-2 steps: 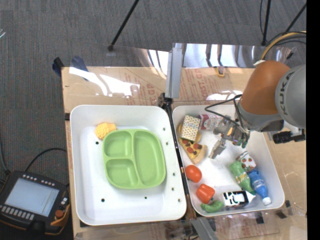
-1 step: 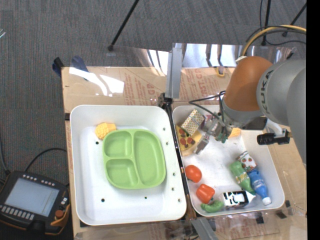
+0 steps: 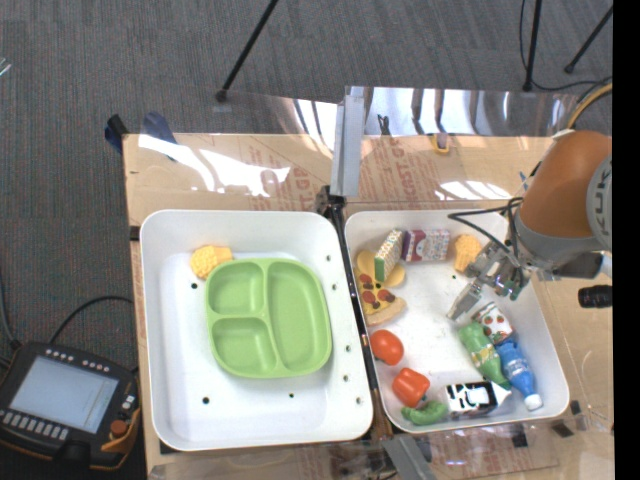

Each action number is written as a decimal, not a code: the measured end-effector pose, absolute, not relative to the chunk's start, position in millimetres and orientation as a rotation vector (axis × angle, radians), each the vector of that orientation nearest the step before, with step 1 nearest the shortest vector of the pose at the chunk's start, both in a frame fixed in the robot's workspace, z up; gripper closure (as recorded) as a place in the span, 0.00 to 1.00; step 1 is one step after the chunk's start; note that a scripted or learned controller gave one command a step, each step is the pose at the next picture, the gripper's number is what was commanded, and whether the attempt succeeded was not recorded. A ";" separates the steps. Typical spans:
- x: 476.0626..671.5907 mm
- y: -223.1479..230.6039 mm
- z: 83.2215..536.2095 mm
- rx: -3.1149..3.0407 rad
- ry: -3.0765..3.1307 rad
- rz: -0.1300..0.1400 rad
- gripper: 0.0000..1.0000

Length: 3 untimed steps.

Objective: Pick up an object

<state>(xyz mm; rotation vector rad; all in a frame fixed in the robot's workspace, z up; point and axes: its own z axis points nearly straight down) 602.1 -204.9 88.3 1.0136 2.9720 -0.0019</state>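
Observation:
My gripper (image 3: 470, 300) hangs over the right bin (image 3: 556, 368), right of its middle, above bare white floor. It points down and to the left, with nothing seen in it. Just below and right of it lie a green bottle (image 3: 478, 351) and a blue bottle (image 3: 517, 368). A small white, red and green item (image 3: 494, 321) sits right beside the gripper. Above it are an orange piece (image 3: 466, 251) and a small red and white box (image 3: 427, 245). A pizza slice (image 3: 377, 294) and a sandwich wedge (image 3: 387, 248) lie at the bin's left.
A tomato (image 3: 387, 347), a red pepper (image 3: 410, 386), a green vegetable (image 3: 426, 414) and a black and white pack (image 3: 472, 396) lie along the right bin's front. The left bin (image 3: 170, 368) holds a green divided plate (image 3: 268, 317) and a yellow corn piece (image 3: 208, 260).

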 end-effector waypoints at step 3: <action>477.9 -145.5 88.5 1.060 2.952 -0.001 1.00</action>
